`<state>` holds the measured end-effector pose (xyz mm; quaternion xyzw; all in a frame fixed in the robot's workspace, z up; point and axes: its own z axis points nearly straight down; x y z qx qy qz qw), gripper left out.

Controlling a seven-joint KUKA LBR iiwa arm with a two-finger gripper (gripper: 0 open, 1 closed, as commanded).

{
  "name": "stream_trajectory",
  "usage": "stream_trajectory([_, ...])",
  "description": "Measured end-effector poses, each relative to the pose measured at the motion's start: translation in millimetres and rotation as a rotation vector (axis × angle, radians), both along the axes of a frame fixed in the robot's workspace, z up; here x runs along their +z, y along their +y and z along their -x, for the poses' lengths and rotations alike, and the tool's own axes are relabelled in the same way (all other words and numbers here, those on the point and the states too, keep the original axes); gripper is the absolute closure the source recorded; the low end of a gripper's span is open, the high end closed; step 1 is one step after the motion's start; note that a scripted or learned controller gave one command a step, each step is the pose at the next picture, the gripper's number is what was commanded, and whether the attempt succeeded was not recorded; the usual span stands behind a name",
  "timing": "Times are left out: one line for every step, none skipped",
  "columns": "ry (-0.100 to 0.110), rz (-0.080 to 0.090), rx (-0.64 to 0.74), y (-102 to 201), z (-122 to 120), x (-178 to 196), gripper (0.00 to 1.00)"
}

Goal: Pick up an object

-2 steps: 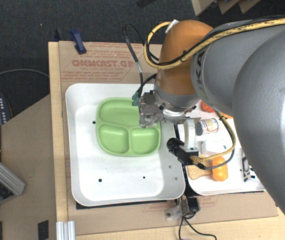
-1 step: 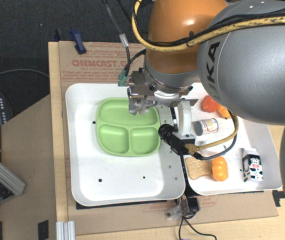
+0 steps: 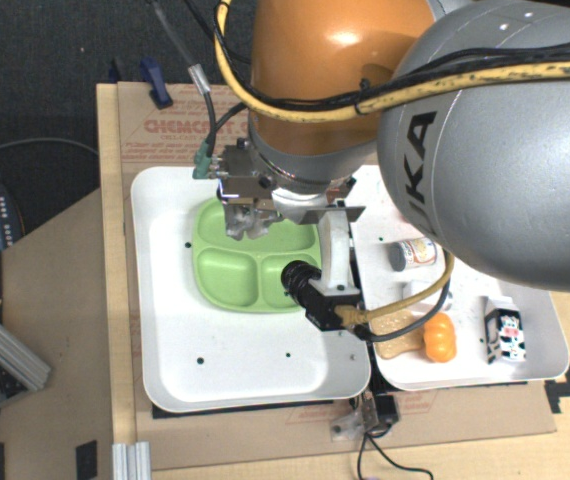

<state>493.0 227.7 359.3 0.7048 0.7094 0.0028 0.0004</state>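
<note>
Hand (image 3: 248, 220) over green divided plate (image 3: 227, 273)

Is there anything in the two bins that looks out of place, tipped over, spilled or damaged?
Nothing looks spilled or broken. The green divided plate lies flat in the left bin, partly under the gripper. In the right bin, an orange object, a small black-and-white box and a small bottle lying on its side are loosely scattered.

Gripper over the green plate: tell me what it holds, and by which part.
It cannot be told. The gripper sits low over the green divided plate in the left bin, but the arm's wrist hides any hold.
</note>
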Motion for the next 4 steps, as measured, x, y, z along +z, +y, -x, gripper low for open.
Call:
stream_trajectory([0.001,0.002,-0.008,-35,14,24,1.0])
stream_trajectory([-0.005,-0.002,-0.002,-10,13,100,1.0])
stream_trajectory([0.012,0.007,-0.012,-67,14,24,1.0])
stream_trajectory([0.002,0.003,-0.006,-63,13,38,1.0])
